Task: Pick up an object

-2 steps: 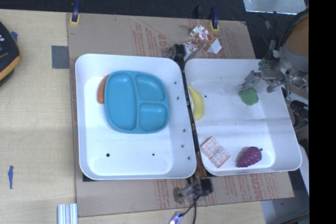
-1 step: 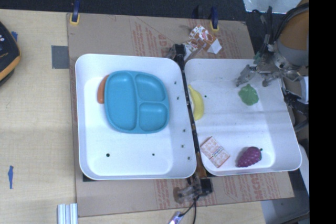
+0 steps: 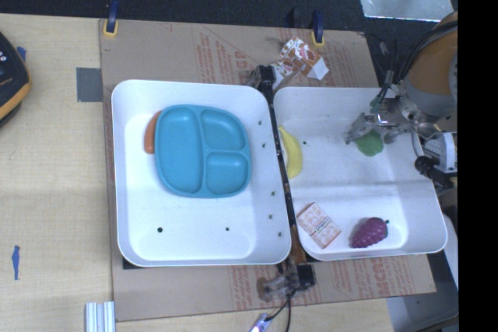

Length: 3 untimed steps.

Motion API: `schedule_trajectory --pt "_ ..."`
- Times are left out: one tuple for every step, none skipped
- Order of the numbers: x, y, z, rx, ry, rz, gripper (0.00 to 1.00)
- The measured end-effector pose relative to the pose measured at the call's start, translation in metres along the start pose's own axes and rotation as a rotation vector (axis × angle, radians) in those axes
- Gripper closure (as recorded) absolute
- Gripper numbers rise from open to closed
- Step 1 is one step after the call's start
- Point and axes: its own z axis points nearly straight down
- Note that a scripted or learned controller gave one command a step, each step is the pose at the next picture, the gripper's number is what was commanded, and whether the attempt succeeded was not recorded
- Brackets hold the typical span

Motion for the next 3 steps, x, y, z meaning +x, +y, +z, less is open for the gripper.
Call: schedule_trajectory --pt "-0.001 0.001 -0.011 0.0 -0.001 -0.003 1.0" --pt "-0.001 0.001 -0.022 0.0 -0.002 -0.005 1.0" --pt "-0.001 0.001 -0.022 0.001 -0.002 -0.005 0.0"
